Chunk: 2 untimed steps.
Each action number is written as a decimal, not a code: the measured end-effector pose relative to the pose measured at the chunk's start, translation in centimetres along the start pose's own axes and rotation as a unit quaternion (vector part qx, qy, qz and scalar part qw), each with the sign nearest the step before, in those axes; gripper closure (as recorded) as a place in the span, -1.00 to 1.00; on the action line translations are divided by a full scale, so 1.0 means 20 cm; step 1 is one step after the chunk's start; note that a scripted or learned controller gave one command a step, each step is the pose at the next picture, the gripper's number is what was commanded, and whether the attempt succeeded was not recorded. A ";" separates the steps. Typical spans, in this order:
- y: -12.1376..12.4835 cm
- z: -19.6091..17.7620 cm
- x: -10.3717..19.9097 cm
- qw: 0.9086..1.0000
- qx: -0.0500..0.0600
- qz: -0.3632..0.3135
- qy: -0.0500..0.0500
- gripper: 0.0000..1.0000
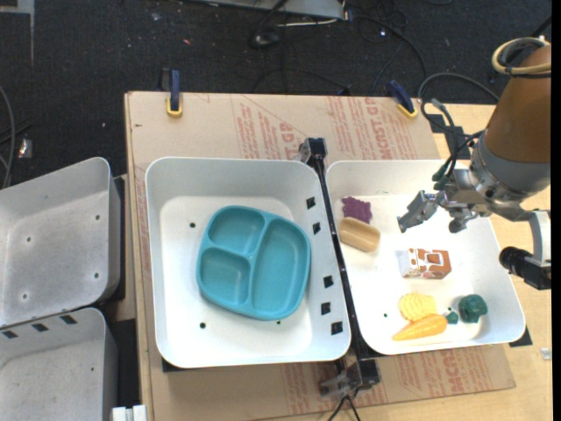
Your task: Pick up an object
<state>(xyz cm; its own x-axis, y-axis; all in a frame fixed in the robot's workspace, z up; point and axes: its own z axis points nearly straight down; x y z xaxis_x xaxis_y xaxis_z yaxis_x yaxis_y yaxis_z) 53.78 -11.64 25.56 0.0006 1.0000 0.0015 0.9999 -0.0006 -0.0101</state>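
The jaws (436, 212) hang over the right bin (500, 261), toward its upper middle, with the arm (517, 139) coming in from three o'clock. Two dark fingers (415, 215) splay apart — released, with nothing between them. One finger points toward nine o'clock, the other sits closer to the wrist.

Just off the jaws toward five o'clock lies a small brown-and-white carton (426, 263), flat on the bin floor and apart from the fingers. At nine o'clock from the jaws rests a tan bread roll (359, 235), and just beyond it, at about eleven o'clock from the roll, a purple bunch of grapes (356, 208); the two nearly touch. Further out toward six o'clock, near the bin's lower rim, sit a yellow corn piece (417, 305) and an orange carrot (421, 327) just below it, touching or nearly so. Beside them at three o'clock is a green broccoli (472, 307).

The left bin (175, 235) stands alongside, joined by a dark divider strip (333, 253), and holds a teal divided plate (255, 261) with three compartments, lying flat near the bin's middle.

Both bins sit on a brown board (254, 130) laid on the counter, held by clamps (174, 92) at its far edge — two more white trays (53, 226) lie at nine o'clock.
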 end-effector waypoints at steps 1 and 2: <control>0.01 -0.02 0.00 1.000 -0.005 -0.001 -0.001 -1.00; 0.00 0.30 -0.01 1.000 -0.002 0.001 0.000 -1.00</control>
<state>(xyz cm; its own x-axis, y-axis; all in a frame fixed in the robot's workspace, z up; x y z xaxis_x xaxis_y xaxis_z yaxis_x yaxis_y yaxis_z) 53.73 -11.88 19.64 0.0018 1.0000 0.0009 1.0000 -0.0018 -0.0063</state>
